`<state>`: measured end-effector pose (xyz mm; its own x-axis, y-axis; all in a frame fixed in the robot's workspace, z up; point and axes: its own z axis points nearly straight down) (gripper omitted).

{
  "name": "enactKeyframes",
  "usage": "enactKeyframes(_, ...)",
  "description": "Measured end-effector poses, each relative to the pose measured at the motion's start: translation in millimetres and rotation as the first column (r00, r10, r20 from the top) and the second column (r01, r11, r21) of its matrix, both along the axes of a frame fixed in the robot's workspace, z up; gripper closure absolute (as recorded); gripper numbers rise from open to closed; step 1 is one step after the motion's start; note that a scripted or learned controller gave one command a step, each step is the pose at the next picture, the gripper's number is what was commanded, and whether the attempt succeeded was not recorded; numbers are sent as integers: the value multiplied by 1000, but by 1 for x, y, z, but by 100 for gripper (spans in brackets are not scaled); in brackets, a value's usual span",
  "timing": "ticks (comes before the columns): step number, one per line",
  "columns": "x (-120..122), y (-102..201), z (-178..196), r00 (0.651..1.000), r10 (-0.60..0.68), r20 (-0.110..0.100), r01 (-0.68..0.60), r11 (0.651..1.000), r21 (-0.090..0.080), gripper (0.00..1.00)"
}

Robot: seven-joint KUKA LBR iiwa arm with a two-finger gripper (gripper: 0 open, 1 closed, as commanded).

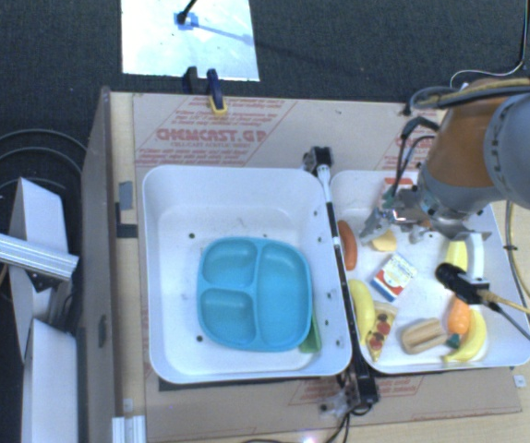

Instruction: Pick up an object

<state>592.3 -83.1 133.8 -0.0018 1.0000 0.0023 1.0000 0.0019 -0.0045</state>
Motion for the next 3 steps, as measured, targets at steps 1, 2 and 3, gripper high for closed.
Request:
enactKeyframes(1, -54, -11, -46, 1000, -2, 22, 2, 1000, -8, 0)
enactKeyframes(2, 18, -32, -13, 1000, 3, 16, -3, 1000, -6, 0)
enactKeyframes(3, 76, -16, -49, 1000, 0, -11, 0, 1000, -4, 0)
